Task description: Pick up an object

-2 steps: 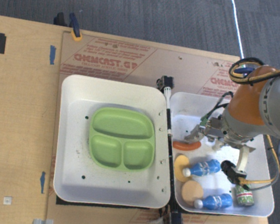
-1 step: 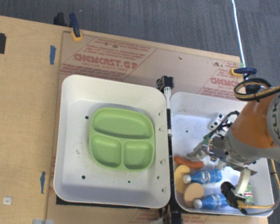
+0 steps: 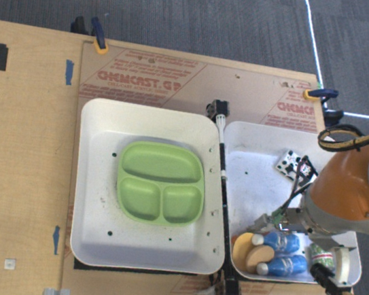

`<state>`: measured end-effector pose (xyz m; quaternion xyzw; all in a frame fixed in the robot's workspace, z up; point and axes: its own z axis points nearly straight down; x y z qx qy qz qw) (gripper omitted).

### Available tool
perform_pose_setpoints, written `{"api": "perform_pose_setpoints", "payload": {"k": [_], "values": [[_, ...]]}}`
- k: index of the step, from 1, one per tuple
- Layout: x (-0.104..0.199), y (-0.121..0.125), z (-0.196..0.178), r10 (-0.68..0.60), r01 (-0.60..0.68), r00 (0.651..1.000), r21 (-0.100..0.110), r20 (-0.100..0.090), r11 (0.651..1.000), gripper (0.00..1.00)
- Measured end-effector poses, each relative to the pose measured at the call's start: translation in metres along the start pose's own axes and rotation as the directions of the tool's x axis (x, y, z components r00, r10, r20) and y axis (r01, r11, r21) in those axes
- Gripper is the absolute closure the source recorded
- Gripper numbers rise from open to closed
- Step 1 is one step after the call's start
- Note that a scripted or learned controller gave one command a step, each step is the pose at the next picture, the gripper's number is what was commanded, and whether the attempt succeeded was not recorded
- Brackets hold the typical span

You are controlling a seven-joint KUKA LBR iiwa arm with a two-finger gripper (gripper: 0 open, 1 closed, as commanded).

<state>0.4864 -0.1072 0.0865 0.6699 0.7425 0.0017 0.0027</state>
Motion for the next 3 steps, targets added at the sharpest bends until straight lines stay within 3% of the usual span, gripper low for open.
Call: {"api": "perform_pose_setpoints", "payload": {"k": [1, 2, 3], "values": [[0.000, 0.001, -0.011, 0.001, -0.001, 1.000, -0.005, 0.002, 1.000, 1.00], [0.000, 0.001, -0.011, 0.001, -0.001, 1.000, -0.004, 0.002, 1.000, 0.00], [-0.081, -0.014, 0.001, -0.157, 0.157, 0.988, 0.002, 0.001, 0.988, 0.00]]}}
